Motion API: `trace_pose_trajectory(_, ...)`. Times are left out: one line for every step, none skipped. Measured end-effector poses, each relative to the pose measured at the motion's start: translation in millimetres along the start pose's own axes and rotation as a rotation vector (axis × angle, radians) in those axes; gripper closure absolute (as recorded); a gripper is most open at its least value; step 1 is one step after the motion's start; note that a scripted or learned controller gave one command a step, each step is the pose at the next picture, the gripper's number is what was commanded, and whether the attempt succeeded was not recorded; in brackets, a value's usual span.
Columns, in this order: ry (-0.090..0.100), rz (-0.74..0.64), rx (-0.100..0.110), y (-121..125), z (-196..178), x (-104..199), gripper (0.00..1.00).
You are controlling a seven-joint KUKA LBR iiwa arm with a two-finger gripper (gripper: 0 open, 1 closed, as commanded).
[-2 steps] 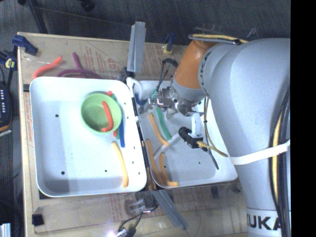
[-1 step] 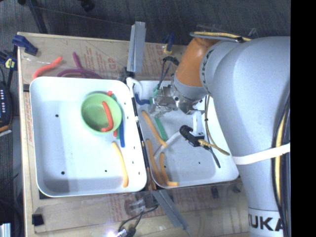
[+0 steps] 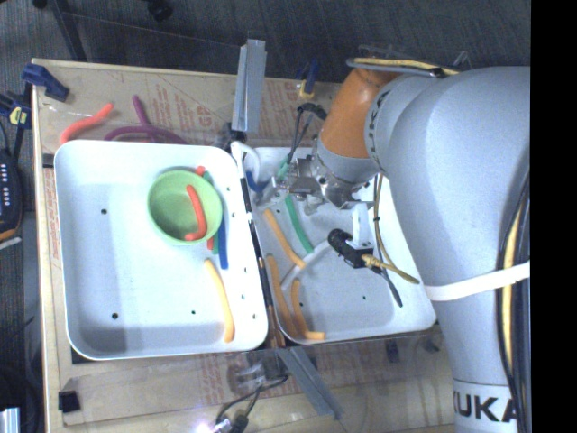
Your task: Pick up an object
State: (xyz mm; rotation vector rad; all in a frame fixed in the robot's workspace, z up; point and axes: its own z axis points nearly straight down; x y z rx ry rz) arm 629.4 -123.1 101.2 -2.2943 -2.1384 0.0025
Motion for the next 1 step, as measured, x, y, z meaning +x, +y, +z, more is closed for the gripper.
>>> trace_pose_trajectory(0.002,-0.002,0.000,0.1,-9.7,0.7,1.00)
